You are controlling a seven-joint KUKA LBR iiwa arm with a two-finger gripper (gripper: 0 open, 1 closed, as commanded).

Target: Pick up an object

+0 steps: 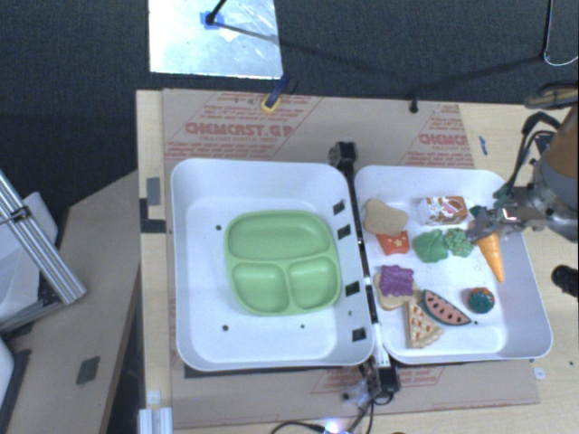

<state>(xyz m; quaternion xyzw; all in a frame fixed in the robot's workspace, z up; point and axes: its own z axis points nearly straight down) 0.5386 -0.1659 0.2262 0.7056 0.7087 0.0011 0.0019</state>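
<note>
So there's a cardboard-covered bench (226, 120) carrying two shallow white plastic bins side by side. The left bin (194, 197) has a pale green three-compartment plastic plate (280, 260) sitting roughly in its middle.

The right bin (534, 324) holds all the toy food. The grey arm (556, 174) comes in over its right edge, and the gripper (493, 217) sits low over the bin's upper right area, right at the top end of the orange toy carrot (491, 253), which lies along the right edge. It's too blurry there, so I honestly can't tell whether the gripper is released or clenched, or whether it's touching the carrot at all.

Just left of the carrot is a green toy broccoli bunch (443, 244). A tan toast-shaped piece (386, 215) lies by the left edge, with a small white-and-red packet (443, 209) near the far edge. A watermelon slice (443, 307) sits toward the near edge, and a small round teal piece (480, 299) is next to it.
</note>
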